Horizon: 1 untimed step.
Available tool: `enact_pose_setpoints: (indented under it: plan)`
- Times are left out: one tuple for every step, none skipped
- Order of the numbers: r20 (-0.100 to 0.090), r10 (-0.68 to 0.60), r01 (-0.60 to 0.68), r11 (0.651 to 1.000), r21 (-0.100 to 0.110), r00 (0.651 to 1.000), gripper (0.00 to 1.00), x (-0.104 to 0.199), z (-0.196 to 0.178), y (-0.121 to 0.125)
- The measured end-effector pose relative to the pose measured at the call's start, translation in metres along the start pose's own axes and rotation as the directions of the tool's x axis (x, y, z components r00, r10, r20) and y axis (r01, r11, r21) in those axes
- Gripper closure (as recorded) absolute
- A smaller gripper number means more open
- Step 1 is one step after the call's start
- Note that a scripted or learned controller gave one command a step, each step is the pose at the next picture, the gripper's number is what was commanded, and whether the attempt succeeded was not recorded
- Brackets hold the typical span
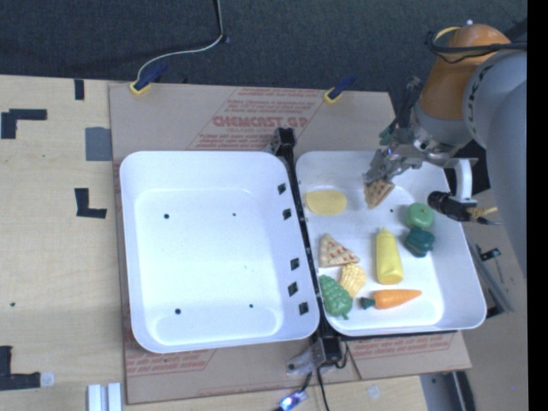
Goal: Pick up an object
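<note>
Your fingers (pixel 379 181) sit over the right bin (pixel 454 315), pinched on a tan toy wedge (pixel 377 193).

Look at the right bin as a clock. The tan wedge is near 12 o'clock, caught between the closed fingers with its tip pointing down. Just beside it, toward 10 o'clock, lies a pale yellow round piece (pixel 326 201). At 3 o'clock a green round toy (pixel 419 215) touches a dark teal one (pixel 419 242), close to the bin's right wall. In the middle stands a yellow bottle shape (pixel 388 257). Toward 7 o'clock you see a waffle slice (pixel 336 252), a corn piece (pixel 352 277) and a green bumpy toy (pixel 334 297) bunched together. An orange carrot (pixel 393 299) lies at 6 o'clock. The left bin (pixel 205 247) sits beside it on the surface (pixel 51 229).
</note>
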State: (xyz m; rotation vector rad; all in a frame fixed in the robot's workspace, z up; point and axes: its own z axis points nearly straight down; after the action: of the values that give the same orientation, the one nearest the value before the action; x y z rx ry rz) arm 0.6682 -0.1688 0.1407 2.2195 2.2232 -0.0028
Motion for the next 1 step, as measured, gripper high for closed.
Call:
enact_pose_setpoints:
  plan:
    - [-0.001,-0.002,0.002,1.000,0.001,1.000,1.00,0.0375,0.0036,0.0000]
